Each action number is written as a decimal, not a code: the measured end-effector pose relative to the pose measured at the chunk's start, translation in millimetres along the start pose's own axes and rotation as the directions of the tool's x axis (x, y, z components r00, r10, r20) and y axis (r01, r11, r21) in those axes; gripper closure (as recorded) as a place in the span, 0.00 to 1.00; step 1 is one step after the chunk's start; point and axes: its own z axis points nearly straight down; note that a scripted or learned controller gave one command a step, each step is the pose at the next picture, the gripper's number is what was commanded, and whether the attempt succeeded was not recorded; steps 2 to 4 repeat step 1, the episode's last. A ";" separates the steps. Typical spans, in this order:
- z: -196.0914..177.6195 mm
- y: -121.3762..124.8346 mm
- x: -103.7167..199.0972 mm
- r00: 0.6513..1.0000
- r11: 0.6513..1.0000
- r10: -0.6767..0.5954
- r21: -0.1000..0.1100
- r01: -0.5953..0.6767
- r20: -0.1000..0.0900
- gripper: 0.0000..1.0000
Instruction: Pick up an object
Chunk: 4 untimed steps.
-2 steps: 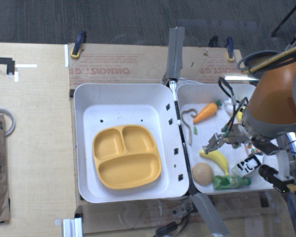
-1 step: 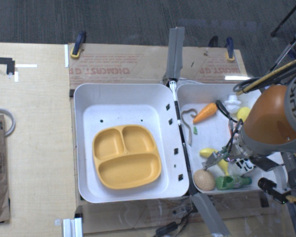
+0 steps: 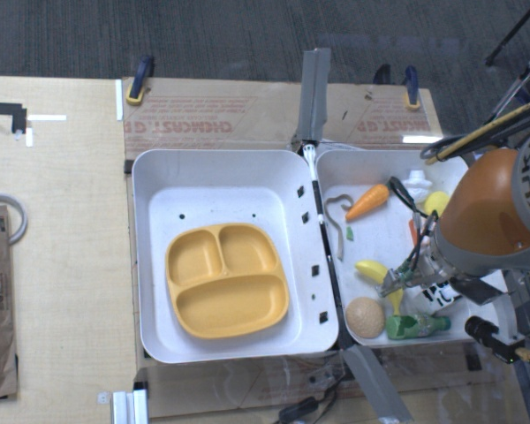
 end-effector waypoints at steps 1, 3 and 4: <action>-92.4 139.3 4.6 0.978 0.978 -0.210 -0.002 0.210 0.003 1.00; -92.4 139.3 4.6 0.978 0.978 -0.210 -0.002 0.210 0.003 1.00; -92.4 139.3 4.6 0.978 0.978 -0.210 -0.002 0.210 0.003 1.00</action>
